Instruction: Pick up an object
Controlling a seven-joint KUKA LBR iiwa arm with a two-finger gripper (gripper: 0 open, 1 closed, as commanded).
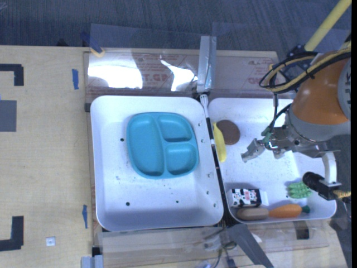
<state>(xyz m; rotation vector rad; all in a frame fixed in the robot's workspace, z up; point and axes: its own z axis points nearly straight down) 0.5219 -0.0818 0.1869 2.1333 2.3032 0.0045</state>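
Nearest the camera, along the 6 o'clock wall of the right bin (329, 210), lie a carrot (285, 210), a brown sausage-shaped piece (252, 214), a black-and-white patterned block (245, 196) and a green leafy piece (298, 190). My gripper (251, 151) hangs over the bin's middle; I cannot tell whether it is spread or closed. At its 10 o'clock lie a brown disc (228, 132) and a yellow piece (219, 142). In the left bin (106, 194) sits 1 blue divided plate (162, 144). Both bins rest on the surface (42, 166).

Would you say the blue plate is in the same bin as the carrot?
No, the blue plate lies in the left bin, while the carrot lies in the right bin.
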